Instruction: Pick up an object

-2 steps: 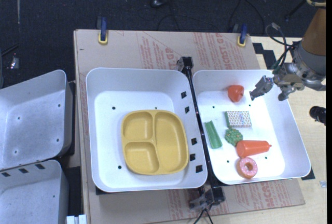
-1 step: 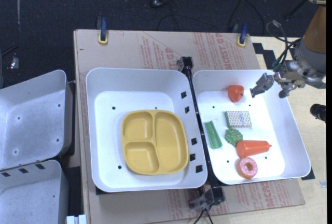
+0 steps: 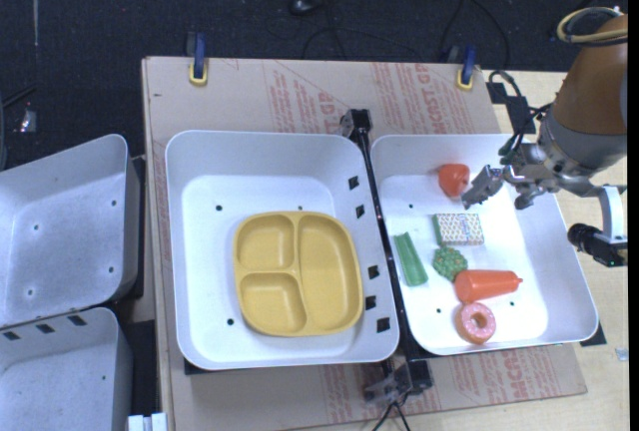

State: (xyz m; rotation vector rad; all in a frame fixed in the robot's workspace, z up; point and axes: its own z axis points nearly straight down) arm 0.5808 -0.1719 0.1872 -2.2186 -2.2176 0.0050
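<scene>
Over the right bin (image 3: 559,249), near its upper edge, the gripper (image 3: 486,188) hangs with its 2 fingers spread a little and nothing between them. It reaches in from the right on the grey arm (image 3: 589,110), and its fingertips point down and to the left.

Nearest is the small red piece (image 3: 453,179), just beside the fingertips on their left and level with them; it is squat, with no clear long axis. Just below the gripper lies the patterned block (image 3: 459,228), roughly square, its sides nearly in line with the bin's walls. Either looks a short move away, so 1 of these 2 is the likely pick.

Farther down sit the green knobbly piece (image 3: 449,263) and, touching it on the right, the orange carrot (image 3: 486,284), whose long axis runs left to right with the tip toward the right. The green stick (image 3: 409,257) lies by the bin's left wall, its long axis running up and down. The pink doughnut (image 3: 476,322) is lowest, well apart from the gripper.

The left bin (image 3: 200,180) holds a yellow divided plate (image 3: 298,272).
</scene>
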